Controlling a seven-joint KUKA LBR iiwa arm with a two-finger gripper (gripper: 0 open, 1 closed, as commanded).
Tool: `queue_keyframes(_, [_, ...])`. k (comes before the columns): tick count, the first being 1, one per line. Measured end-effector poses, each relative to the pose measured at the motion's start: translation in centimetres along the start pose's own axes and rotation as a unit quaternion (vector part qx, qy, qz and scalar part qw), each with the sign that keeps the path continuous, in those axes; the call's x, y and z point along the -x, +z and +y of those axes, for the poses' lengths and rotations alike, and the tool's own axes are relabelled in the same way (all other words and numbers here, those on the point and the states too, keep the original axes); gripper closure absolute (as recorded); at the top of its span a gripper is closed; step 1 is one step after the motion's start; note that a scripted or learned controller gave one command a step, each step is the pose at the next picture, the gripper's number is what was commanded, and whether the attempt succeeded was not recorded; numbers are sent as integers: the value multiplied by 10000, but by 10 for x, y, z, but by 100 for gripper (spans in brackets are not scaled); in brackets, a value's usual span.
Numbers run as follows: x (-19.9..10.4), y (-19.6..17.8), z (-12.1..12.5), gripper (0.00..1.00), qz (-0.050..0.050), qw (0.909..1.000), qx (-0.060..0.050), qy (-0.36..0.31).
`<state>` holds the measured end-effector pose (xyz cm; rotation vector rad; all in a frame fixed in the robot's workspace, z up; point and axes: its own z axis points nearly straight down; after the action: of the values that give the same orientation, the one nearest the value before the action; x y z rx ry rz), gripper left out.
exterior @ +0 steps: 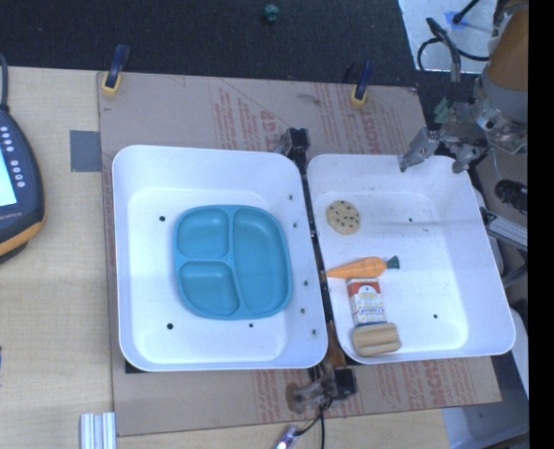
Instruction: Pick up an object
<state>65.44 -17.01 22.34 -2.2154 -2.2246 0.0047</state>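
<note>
Carrot: toy carrot [356, 267] lies in my right bin [464, 241], near its left wall; its long axis runs almost left to right, tilted slightly, with the green top pointing right and the orange tip pointing left toward the bin divider.
Cookie: round cookie [343, 217] sits above the carrot, apart from it, in the same bin.
Bottle: small red-labelled bottle [366, 303] lies just below the carrot, long axis running up and down in the view.
Bread: tan bread-like piece [375, 340] is touching the bottle's lower end, near the bin's front edge.
Plate: blue divided plate [232, 261] rests in the middle of the left bin [146, 204].
Gripper: my gripper [436, 154] hangs over the far right corner of the right bin, well apart from every item; its fingers are spread and nothing is between them.
Desk: pendant controller [6, 185] lies at the left edge of the desk [43, 344].
</note>
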Motion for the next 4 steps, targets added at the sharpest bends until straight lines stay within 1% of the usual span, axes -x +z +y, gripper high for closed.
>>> queue_keyframes(1, [-24, 93, -70, 0, 0, 10000, -10, 1])
queue_keyframes(2, [-76, 98, -104, 0, 0, 10000, -5, -13])
queue_keyframes(3, [-73, 132, -106, 0, -2, 10000, -2, -5])
queue_keyframes(4, [-72, 122, -106, 100, -12, 10000, -10, -14])
